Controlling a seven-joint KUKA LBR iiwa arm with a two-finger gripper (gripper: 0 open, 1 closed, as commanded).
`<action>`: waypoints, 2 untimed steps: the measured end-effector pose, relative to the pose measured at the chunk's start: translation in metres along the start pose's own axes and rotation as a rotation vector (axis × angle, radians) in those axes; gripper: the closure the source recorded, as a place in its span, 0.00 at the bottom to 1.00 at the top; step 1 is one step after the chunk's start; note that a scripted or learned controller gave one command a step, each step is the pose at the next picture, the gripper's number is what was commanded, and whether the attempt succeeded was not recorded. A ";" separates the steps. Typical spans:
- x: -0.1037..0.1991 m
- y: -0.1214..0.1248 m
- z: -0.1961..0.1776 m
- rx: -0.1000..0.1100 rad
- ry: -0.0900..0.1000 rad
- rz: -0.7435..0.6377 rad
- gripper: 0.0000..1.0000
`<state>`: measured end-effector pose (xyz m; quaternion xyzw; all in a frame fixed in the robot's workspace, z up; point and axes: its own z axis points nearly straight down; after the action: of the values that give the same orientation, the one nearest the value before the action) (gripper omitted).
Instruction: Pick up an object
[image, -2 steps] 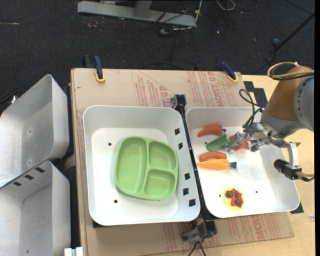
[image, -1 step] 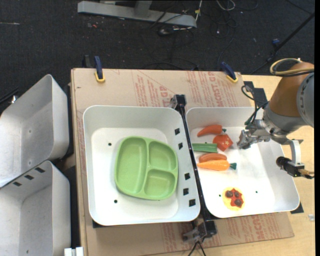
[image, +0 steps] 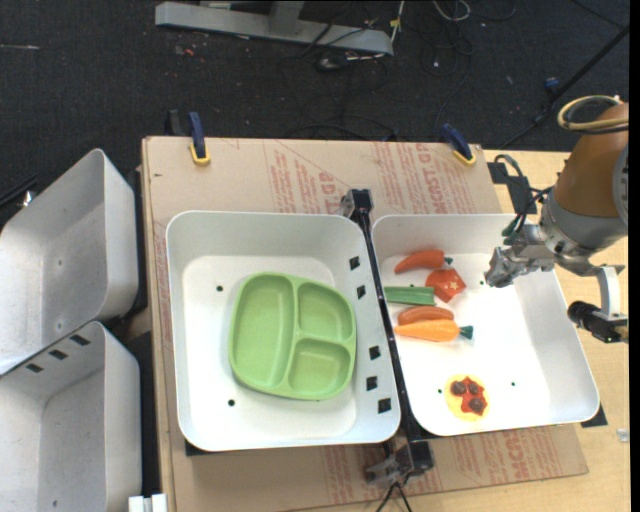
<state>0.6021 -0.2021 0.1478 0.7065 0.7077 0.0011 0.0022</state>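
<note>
From the fixed overhead camera, my grey arm with its orange band (image: 592, 165) comes in over the right side of the bench, and my two-finger gripper (image: 500, 270) hangs above the upper right part of the right-hand shallow white bin (image: 565, 395). Whether it is open or closed I cannot tell; the tip is small and dark against the bin floor. I see nothing held in it.

The things I could take all lie to the view's left of my gripper, bunched against the divider side of this bin. Closest is a small red toy strawberry-like piece (image: 447, 284), near my tip and slightly lower in the picture. Above it lies a red-orange toy pepper (image: 419, 261), its long axis running roughly left to right with a slight upward tilt. Below the red piece sit a green bean-shaped toy (image: 409, 295) and two orange carrot-like pieces (image: 427, 323), stacked close together, all lying left to right as well. Well apart, toward the near edge of the bin, is a flat yellow piece with dark red spots (image: 467, 397).

The left bin (image: 190, 300) holds a light green divided plate (image: 293, 337), farther away.

I judge the red piece the nearest target; reaching it calls for a short move to the view's left and then down.
</note>
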 end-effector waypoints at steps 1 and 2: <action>-0.002 0.001 -0.065 -0.003 -0.001 -0.001 1.00; -0.002 0.002 -0.068 0.002 0.001 0.000 1.00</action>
<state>0.6036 -0.2038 0.2162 0.7064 0.7079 0.0005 0.0012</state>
